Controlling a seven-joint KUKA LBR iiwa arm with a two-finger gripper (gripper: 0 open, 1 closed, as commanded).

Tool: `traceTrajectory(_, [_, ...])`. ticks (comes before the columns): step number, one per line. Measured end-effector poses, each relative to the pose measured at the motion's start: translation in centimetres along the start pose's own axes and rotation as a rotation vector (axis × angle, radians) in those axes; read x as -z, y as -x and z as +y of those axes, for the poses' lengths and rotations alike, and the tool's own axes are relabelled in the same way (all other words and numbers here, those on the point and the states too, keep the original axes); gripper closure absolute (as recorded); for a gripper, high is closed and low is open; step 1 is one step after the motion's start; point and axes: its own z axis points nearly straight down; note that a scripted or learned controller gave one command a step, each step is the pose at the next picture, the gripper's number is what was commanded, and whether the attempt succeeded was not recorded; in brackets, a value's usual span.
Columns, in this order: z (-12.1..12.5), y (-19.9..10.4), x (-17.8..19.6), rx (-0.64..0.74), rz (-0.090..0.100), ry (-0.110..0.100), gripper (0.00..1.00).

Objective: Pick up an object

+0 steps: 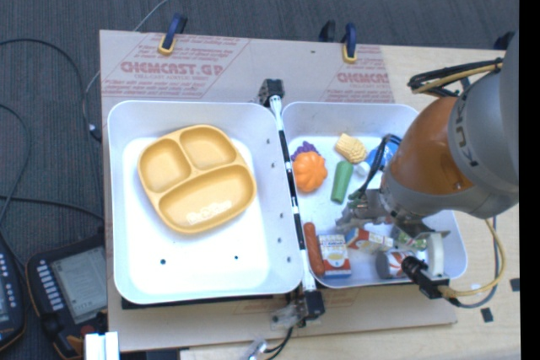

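- Gripper (364, 219): low in right bin (447, 261), among toy foods; finger state cannot be determined.
- Nearby: green cylinder (342, 180), orange pumpkin (309, 172), small carton (334, 255), corn piece (351, 148).
- Left bin (126, 265): yellow divided plate (197, 177).

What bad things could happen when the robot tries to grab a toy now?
1. The toys in the right bin are packed together: the orange pumpkin, green cylinder and yellow corn sit near each other, so the end effector might knock one aside.
2. The small carton lies beside the red sausage, so it might pinch both or slip off.
3. The arm covers part of the bin, so toys under it may get bumped.
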Motion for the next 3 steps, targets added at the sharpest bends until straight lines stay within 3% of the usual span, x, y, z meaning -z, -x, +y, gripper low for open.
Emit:
traceTrajectory(1, [-0.02,-0.01,-0.02,0.0,0.0,0.0,0.0])
traceTrajectory(2, [0.06,-0.04,0.91,0.001,0.001,0.0,1.0])
traceTrajectory(3, [0.06,-0.05,0.9,0.001,0.001,0.0,0.0])
